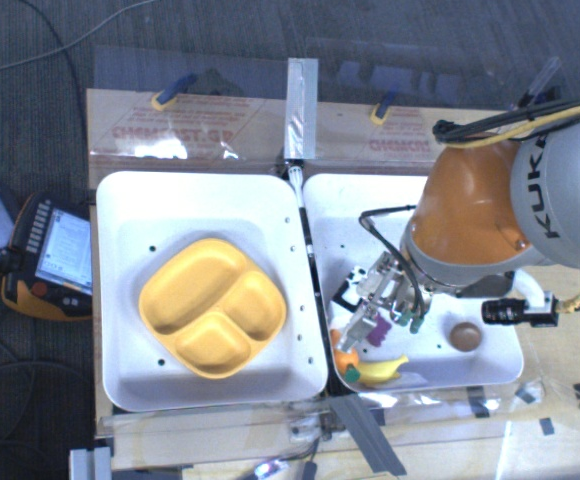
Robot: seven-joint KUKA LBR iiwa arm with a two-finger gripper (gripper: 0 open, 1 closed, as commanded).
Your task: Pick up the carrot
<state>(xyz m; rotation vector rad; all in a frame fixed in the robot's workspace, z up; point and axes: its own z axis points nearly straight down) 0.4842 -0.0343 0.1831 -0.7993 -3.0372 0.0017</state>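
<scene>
The carrot (pixel 342 356) is a small orange piece in the near-left corner of the right bin (pixel 490 370), partly hidden by the gripper and a yellow banana (pixel 382 369). My gripper (pixel 362 326) reaches down and to the left from the orange-banded wrist (pixel 470 213). Its tip is just above the carrot and close to it. No object can be made out in its grasp. A purple item (pixel 379 331) lies right beside the gripper's tip.
A brown ball (pixel 464 336) rests to the right of the gripper. A small green piece (pixel 353 375) touches the banana's left end. The left bin (pixel 120 268) holds a yellow divided plate (pixel 213 306). The bins' shared wall (pixel 310 268) is just left of the carrot.
</scene>
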